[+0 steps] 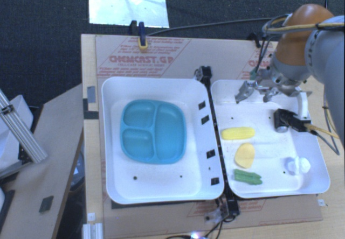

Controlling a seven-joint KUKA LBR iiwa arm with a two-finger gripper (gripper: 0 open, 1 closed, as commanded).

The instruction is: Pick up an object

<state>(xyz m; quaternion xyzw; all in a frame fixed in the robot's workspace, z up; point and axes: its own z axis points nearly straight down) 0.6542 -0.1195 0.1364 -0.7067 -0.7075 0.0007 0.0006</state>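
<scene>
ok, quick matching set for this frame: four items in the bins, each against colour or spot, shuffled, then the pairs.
Items:
1. divided plate
2. corn cob
3. bean pod
4. tool

Descriptions:
A. green, near front edge of right bin
B. yellow, long, mid right bin
C. over the far end of right bin
D. blue, in left bin

Pairs: 1-D, 2-B, 3-A, 4-C
</scene>
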